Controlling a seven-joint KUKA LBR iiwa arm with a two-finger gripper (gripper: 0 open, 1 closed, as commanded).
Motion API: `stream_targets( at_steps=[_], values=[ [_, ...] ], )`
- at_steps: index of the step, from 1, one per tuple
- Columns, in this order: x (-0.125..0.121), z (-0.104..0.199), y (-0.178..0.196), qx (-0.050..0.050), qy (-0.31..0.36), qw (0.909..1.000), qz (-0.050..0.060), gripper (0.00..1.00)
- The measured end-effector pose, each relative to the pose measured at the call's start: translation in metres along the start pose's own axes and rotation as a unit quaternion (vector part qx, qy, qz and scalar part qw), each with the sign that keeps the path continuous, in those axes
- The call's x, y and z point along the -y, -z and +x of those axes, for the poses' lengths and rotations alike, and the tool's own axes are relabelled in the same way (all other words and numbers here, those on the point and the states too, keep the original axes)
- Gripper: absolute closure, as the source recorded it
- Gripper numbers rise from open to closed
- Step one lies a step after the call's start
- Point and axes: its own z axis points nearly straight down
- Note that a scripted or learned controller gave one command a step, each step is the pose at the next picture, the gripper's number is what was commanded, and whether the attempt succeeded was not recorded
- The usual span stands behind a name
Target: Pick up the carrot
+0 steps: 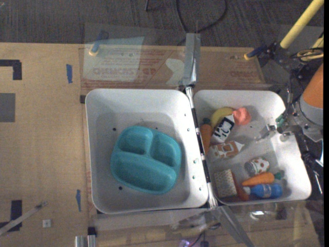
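Carrot (258, 179) in right bin (293, 161)

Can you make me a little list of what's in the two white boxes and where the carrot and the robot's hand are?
left bin: holds a teal plastic divided plate
right bin: holds many small toy foods
carrot: small orange toy carrot, near the bin's front right corner, just above a blue toy bottle
other items: yellow toy banana, small white toy jar
end effector: over the right bin's upper right part, apart from the carrot
carrot picked up: not yet
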Motion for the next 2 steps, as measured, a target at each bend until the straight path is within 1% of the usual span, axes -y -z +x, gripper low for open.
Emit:
stream_targets(
  at_steps=[1, 2],
  values=[
    [0.082, 0.005, 0.038, 0.000, 0.041, 0.9992, 0.001, 0.00],
    [0.079, 0.024, -0.031, 0.001, 0.197, 0.9804, 0.000, 0.00]
  ],
)
